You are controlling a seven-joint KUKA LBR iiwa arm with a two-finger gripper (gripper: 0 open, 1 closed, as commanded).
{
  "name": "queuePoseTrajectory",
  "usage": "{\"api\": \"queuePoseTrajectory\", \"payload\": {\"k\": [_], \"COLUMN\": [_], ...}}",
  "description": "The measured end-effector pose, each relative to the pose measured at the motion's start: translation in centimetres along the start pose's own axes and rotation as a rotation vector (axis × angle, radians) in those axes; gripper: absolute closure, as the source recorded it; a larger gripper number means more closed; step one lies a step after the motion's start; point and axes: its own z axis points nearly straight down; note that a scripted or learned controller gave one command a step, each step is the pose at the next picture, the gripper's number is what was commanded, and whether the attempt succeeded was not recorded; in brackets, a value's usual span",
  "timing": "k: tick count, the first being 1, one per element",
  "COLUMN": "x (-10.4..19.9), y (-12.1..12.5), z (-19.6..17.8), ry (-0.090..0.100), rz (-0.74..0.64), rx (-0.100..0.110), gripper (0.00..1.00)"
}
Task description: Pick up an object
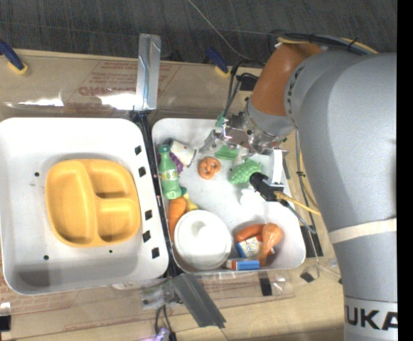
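My gripper (236,138) hangs low over the back of the right bin (291,256), reaching in from the right. Directly beneath it lies a pale green piece (224,152), partly hidden by the gripper's metal body. A knobbly green toy (244,170) lies just in front of it, and a small orange pumpkin (208,167) sits to its left. A green bottle (168,173) lies along the bin's left wall. Nothing can be seen between the fingers.
The right bin also holds a white cup (182,152), a carrot (177,212), a white bowl (202,239), orange toys (265,234) and a blue bar (243,264). In the left bin (14,190) sits a yellow divided tray (92,201).
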Motion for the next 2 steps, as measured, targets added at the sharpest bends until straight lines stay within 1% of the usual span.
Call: {"api": "queuePoseTrajectory", "payload": {"k": [1,2], "x": [2.1,2.09], "y": [-2.19,-2.15], "z": [2.82,1.83], "ry": [-0.002,-0.002], "rz": [0.071,0.068], "rx": [0.007,0.009], "gripper": [0.0,1.0]}}
